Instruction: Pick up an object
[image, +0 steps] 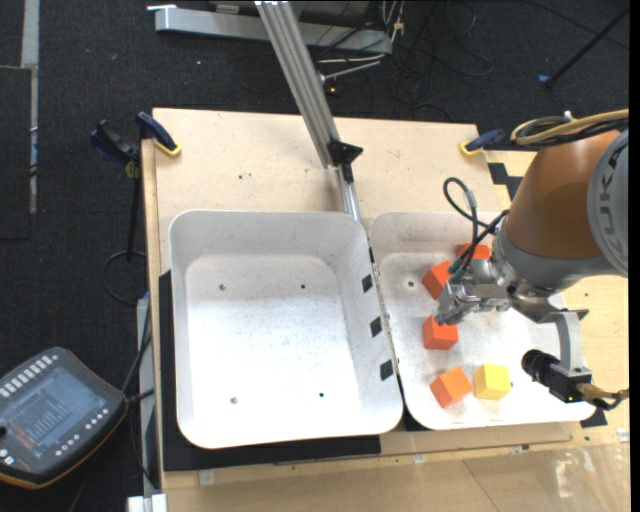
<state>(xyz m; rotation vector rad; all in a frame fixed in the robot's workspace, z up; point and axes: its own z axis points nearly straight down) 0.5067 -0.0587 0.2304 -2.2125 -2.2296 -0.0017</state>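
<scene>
Several blocks lie in the right bin (400, 385). A red-orange block (440, 333) sits mid-bin, and another red-orange block (436, 277) lies just behind it. An orange block (451, 386) and a yellow block (492, 381) rest side by side near the front. A further orange block (471, 251) peeks out from behind the arm. My gripper (457, 306) hangs low over the bin, right above the upper right edge of the mid-bin block and close beside the one behind it. The wrist hides the point where the gripper meets the blocks.
The left bin (190, 300) stands beside the right one, with a shared raised rim (375, 300) between them. A slanted metal pole (310, 95) crosses the back of the bench. Clamps sit at the bench's back corners. A teach pendant (50, 415) lies at the lower left.
</scene>
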